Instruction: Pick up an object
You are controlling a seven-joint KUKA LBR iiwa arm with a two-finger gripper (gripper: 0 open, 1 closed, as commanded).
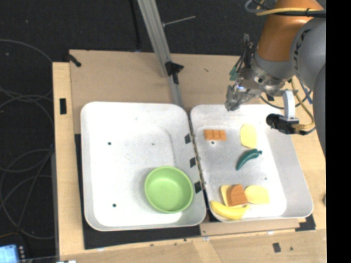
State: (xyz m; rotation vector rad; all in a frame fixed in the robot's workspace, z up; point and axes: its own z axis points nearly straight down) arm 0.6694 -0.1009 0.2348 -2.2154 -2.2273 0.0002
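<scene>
My gripper hangs over the far edge of the right bin, above and behind the objects, with nothing seen between its fingers. Below it in the right bin lie an orange waffle-like block, a pale yellow piece and a green pepper-like piece. At the bin's near edge sit a brown toast piece, a yellow piece and a banana.
The left bin holds a green bowl near its front right corner. A slanted metal pole rises behind the bins. Brown bench surface surrounds both bins.
</scene>
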